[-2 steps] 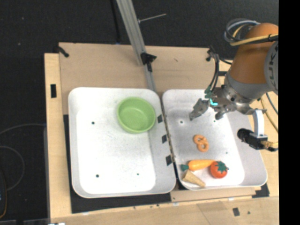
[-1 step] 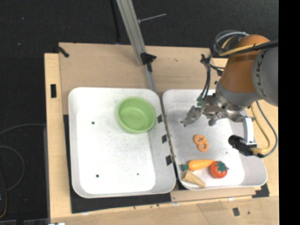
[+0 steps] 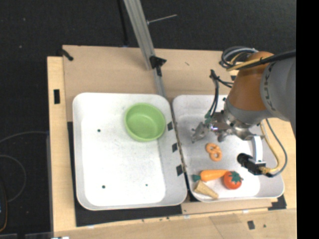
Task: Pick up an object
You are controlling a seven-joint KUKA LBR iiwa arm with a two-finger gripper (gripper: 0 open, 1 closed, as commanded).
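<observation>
My gripper (image 3: 202,127) hangs over the left part of the right bin (image 3: 192,106), open, with nothing between its fingers. An orange pretzel-shaped piece (image 3: 215,152) lies just below and to the right of it, apart from it. Along the bin's front edge lie an orange carrot (image 3: 213,175), a red tomato (image 3: 232,179) and a tan wedge (image 3: 205,189). A green bowl (image 3: 145,122) stands upright in the upper right part of the left bin (image 3: 99,183).
A grey metal post (image 3: 142,29) slants down from the top to the ridge between the bins. The arm's grey and orange body (image 3: 254,91) covers the right bin's upper right. Bare bench (image 3: 109,68) lies behind the bins.
</observation>
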